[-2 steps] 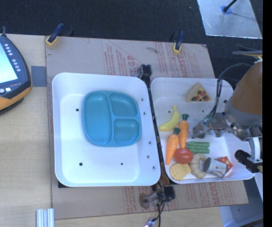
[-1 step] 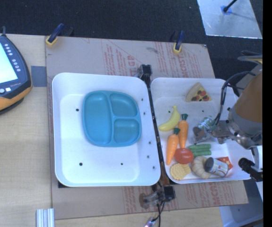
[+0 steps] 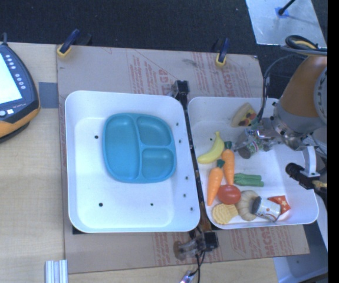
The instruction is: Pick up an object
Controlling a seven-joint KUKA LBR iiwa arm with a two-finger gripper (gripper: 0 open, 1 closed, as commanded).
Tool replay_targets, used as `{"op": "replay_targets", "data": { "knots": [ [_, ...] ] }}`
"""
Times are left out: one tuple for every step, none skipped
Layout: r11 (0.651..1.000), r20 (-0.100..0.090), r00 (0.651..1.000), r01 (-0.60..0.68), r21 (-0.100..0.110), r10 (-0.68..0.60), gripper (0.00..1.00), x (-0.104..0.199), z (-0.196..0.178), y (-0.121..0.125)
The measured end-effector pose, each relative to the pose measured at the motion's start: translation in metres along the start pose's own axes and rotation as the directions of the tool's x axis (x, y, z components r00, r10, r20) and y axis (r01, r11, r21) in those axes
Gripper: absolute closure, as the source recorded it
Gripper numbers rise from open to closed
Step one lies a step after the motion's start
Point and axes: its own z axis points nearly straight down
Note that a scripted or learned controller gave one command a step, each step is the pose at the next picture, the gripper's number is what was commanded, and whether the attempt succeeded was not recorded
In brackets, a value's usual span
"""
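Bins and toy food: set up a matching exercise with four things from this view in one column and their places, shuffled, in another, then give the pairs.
Things:
1. blue divided plate
2. banana
3. cracker
4. pizza slice

Places:
A. right bin, far end
B. left bin, middle
C. right bin, near left corner
D. right bin, left side, just beyond the two carrots

Pairs: 1-B, 2-D, 3-C, 4-A

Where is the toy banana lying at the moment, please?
The banana lies in the right bin, near its left wall, just above the two carrots.
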Motion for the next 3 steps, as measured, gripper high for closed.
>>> {"op": "replay_targets", "data": {
  "knots": [
    [1.000, 0.000, 1.000, 0.001, 0.000, -0.001, 1.00, -0.001, -0.011, 0.000],
    [1.000, 0.000, 1.000, 0.000, -0.001, 0.000, 1.00, 0.061, -0.118, -0.045],
    [1.000, 0.001, 1.000, 0.001, 0.000, -0.001, 1.00, 0.080, -0.183, -0.069]
  ]
}}
